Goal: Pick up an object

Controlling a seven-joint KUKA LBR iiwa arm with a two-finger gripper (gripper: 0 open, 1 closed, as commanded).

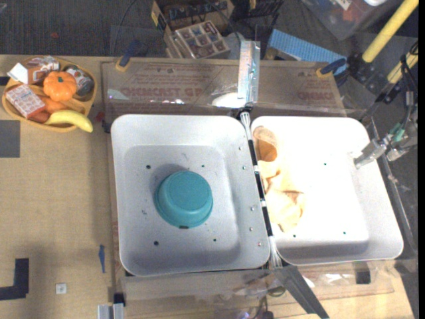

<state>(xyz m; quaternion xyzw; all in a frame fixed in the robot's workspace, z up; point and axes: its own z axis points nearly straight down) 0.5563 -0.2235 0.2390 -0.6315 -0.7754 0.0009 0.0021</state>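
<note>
Over at the far left a basket (13,105) holds a small pumpkin (60,85) and a banana (72,119). In the left bin (133,145) a teal bowl (184,198) sits upside down near the middle. The right bin (332,231) has pale yellowish pieces (282,201) bunched against its left wall. The gripper (366,157) hangs at that bin's right rim, well apart from the bowl; whether it is grasping anything, I cannot tell.
</note>
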